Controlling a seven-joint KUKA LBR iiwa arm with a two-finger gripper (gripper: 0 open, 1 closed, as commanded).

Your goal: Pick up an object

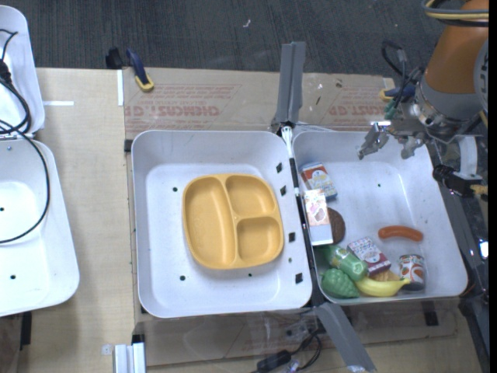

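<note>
My gripper (387, 147) hangs over the far edge of the right bin (435, 208), open, with nothing between its fingers. Toy groceries lie below it and nearer the camera. A small carton (318, 179) and a flat packet (316, 207) rest along the bin's left wall, beside a brown round piece (336, 224). A red sausage (401, 233) lies alone towards the right. At the near edge sit a can (411, 271), a banana (381, 287), a green pepper (338, 283) and a small snack pack (370, 254).
The left bin (155, 208) holds a yellow divided plate (233, 221). A grey divider post (291, 84) stands between the bins at the back. A white basin with a black cable (23, 208) is at the far left, and cardboard covers the bench.
</note>
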